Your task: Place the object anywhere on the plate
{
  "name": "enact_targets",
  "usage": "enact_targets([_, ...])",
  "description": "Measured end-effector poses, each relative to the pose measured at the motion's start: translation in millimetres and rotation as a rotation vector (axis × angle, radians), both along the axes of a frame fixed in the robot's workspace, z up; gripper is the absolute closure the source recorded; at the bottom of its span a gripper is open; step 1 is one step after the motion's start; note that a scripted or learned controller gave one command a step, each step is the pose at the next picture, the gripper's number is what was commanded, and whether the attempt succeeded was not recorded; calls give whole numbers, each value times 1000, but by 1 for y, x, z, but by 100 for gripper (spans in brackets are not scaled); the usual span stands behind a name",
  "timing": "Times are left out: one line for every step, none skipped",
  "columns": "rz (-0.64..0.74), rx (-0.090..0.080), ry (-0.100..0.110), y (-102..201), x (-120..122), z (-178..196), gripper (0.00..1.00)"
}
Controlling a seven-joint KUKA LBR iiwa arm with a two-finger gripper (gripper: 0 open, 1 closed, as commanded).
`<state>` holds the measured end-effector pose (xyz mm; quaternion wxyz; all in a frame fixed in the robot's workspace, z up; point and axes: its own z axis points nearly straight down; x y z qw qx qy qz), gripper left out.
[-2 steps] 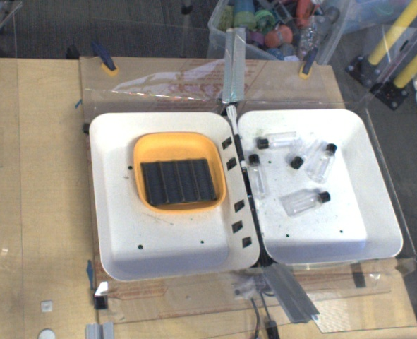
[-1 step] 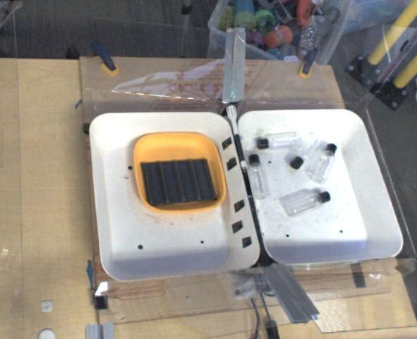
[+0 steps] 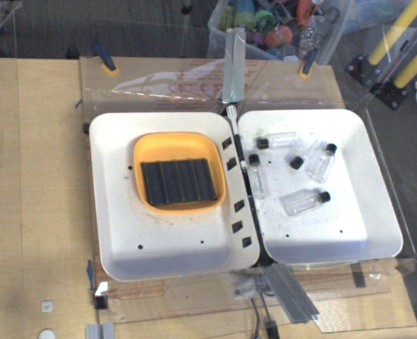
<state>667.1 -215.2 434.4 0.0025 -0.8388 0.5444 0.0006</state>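
I look down on a wooden tabletop [image 3: 32,189] bearing two shallow white bins side by side; the left bin [image 3: 116,246] holds an orange plate [image 3: 146,148], set a little toward its far side and apart from the bin walls; a dark ribbed block [image 3: 178,181], rectangular and lying flat, rests on the plate, covering most of its floor with the long side running left to right; the orange rim shows all around it, widest on the far side.

The right bin [image 3: 349,239] holds several small clear vials with black caps, scattered over its far half; one vial [image 3: 279,140] lies near the far wall with its cap to the left; another [image 3: 322,162] lies to the right of it, cap toward the far side; a third [image 3: 256,177] lies just beside the divider, cap at its far end; a fourth [image 3: 303,202] lies nearest, cap to the right; a lone black cap [image 3: 296,162] shows between them, and I cannot tell how its vial stands.

A row of black tabs [image 3: 238,205] runs along the divider between the bins; beyond the bins, a clear tub of coloured toys [image 3: 279,13] stands at the far edge.

Whether my end effector is wide, narrow or holding anything, I cannot tell.
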Motion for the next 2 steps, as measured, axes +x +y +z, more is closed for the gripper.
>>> enact_targets([248, -1, -3, 7, 1, 1, 100])
enact_targets([636, -3, -5, 8, 1, 1, 100])
